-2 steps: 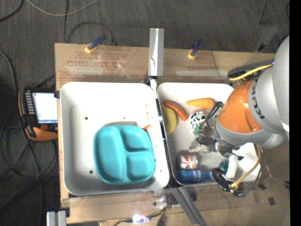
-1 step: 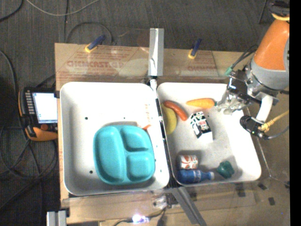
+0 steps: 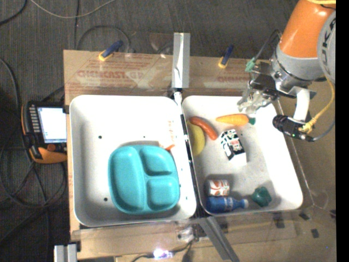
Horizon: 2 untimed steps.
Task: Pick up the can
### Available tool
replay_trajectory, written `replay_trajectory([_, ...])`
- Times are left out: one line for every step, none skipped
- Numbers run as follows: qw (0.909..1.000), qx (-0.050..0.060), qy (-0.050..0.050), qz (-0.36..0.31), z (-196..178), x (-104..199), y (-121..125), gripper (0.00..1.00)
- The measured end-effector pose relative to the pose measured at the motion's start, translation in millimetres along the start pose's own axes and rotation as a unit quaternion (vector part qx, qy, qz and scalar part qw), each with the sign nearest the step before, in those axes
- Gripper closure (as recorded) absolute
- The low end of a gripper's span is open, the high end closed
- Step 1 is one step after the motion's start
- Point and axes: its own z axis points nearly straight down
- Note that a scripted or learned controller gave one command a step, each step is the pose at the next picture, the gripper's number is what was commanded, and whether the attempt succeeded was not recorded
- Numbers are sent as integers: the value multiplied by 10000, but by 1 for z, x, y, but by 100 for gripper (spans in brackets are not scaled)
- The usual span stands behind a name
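Fingers of the gripper point(image 3: 252, 103) hang over the right bin's point(image 3: 283, 162) one-o'clock corner; whether spread or closed cannot be told, and nothing shows between them. Just beside, at seven o'clock from them, lies a carrot point(image 3: 234, 119). Can point(image 3: 219, 188) rests on its side well apart, toward the bin's six-o'clock edge, above a blue bottle point(image 3: 224, 203). Judged progress: none; approach, descent, grasp and lift all remain.

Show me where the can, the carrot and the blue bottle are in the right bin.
can point(image 3: 218, 188): camera view, middle of its red and white side.
carrot point(image 3: 232, 119): camera view, middle of its orange body.
blue bottle point(image 3: 224, 203): camera view, middle of its body.
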Motion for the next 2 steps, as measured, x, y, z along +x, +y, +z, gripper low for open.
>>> replay_trajectory([9982,16,2,592,83,-32,-38,100])
replay_trajectory([9983,13,0,591,83,-32,-38,0])
